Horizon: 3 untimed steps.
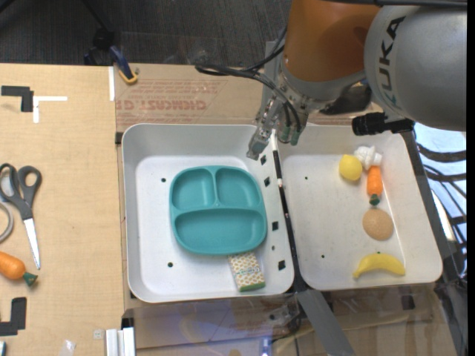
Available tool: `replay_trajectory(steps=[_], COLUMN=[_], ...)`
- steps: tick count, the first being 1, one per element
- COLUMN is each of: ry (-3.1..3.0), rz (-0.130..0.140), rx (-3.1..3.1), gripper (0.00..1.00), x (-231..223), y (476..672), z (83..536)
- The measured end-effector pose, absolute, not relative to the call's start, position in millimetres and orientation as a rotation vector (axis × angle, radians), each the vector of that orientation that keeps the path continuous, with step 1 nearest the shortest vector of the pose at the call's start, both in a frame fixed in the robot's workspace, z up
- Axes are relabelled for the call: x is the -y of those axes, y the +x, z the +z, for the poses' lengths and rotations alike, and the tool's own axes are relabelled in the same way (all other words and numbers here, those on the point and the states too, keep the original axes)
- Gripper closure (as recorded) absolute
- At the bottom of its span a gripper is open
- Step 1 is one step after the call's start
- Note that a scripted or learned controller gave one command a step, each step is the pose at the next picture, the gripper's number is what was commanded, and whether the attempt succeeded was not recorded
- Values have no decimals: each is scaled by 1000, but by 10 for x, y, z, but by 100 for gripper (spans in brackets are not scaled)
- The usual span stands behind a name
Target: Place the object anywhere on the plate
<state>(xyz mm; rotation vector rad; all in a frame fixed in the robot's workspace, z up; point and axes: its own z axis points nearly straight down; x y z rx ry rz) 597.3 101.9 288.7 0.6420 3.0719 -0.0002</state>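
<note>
A teal divided plate (219, 210) lies in the left bin (141, 221), with nothing on it. My gripper (272, 138) hangs over the back of the ridge between the two bins, just beyond the plate's far right corner. Its fingers stand apart and nothing shows between them. In the right bin (326, 221) lie a yellow lemon (350, 167), a small white piece (367, 155), a toy carrot (375, 182), a tan egg-shaped object (378, 225) and a banana (379, 266). A small green-and-white packet (247, 271) rests in the left bin against the plate's front edge.
The arm's orange band and grey body hang over the right bin's back edge. Scissors (22, 199) and a second carrot (13, 267) lie on the wooden bench to the left. A cardboard sheet (185, 99) sits behind the bins.
</note>
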Motion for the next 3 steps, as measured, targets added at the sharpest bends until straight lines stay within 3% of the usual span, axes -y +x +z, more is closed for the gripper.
replay_trajectory(steps=[1, 2, 3], ry=[553, 553, 555], rz=[-1, -1, -1], rx=[-3092, -3092, -3090], gripper=[100, 0, 100], x=[-980, -980, -972], y=[5456, 5456, 5468], z=[2822, 2821, 2910])
